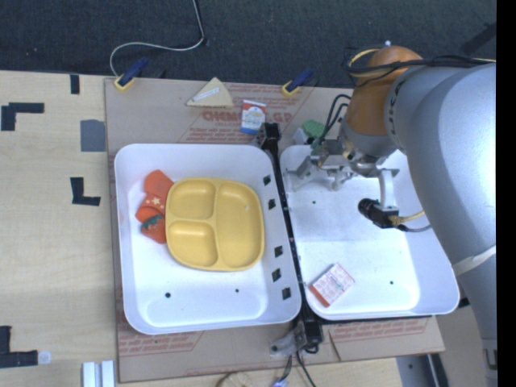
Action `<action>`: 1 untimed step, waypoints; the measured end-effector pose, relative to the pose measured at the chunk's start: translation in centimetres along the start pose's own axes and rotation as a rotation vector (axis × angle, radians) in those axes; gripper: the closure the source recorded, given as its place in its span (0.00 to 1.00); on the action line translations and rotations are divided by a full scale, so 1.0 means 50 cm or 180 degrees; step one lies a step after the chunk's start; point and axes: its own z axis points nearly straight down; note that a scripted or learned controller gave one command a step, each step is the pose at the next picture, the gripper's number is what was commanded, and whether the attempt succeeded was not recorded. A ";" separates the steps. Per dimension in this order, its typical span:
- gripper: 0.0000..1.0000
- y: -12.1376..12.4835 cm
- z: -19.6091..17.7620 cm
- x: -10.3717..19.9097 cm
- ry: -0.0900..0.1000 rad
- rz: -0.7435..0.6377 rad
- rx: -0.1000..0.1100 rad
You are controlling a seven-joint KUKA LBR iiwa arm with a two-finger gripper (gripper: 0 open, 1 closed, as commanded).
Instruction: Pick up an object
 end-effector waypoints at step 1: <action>0.00 0.020 0.020 0.002 0.0005 0.0003 0.0005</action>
